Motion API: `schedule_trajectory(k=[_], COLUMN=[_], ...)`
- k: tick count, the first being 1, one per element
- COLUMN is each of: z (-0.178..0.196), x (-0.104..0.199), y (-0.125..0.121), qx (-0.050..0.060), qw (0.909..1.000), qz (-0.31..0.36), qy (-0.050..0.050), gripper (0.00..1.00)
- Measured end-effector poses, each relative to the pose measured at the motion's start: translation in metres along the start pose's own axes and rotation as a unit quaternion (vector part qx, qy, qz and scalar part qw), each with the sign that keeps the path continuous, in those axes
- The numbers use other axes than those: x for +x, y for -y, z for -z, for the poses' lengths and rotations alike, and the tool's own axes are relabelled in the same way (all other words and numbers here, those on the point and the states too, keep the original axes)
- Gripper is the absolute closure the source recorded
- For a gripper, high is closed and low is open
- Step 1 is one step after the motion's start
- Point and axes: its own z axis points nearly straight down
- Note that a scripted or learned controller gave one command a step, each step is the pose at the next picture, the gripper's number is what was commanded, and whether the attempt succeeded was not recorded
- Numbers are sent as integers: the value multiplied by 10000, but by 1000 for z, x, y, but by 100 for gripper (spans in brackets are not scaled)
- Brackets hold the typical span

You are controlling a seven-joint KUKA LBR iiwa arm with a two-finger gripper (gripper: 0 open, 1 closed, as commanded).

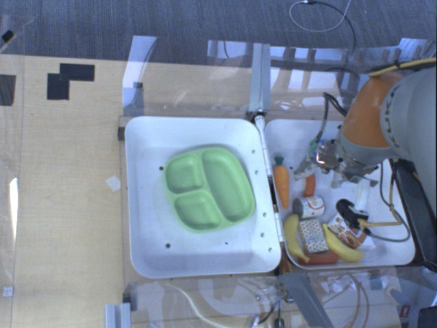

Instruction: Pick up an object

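My gripper (319, 164) hangs over the back middle of the right bin (403, 251), below the orange band of the arm. Just under and in front of it lies a small red-orange piece (310, 185); whether the two touch I cannot tell. A carrot (280, 183) lies along the bin's left wall. In front of the gripper sit a small round tin (311, 206), a patterned box (313, 236), two yellow bananas (343, 247) (292, 234), a red sausage (321, 257) and a white and orange packet (346, 231).
The left bin (147, 251) bears a green divided plate (208, 188) in its middle. A metal divider (259, 80) runs between the bins at the back. The arm's grey body covers the right bin's back right corner.
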Motion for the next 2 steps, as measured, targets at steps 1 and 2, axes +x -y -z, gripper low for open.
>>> schedule_trajectory(k=[1, 2], z=[0, 12], x=[-47, -44], y=[1, -2], qx=[5, -26], qw=[9817, 9820], qz=[-1905, -1887], qy=[10, -13], gripper=[0, 100])
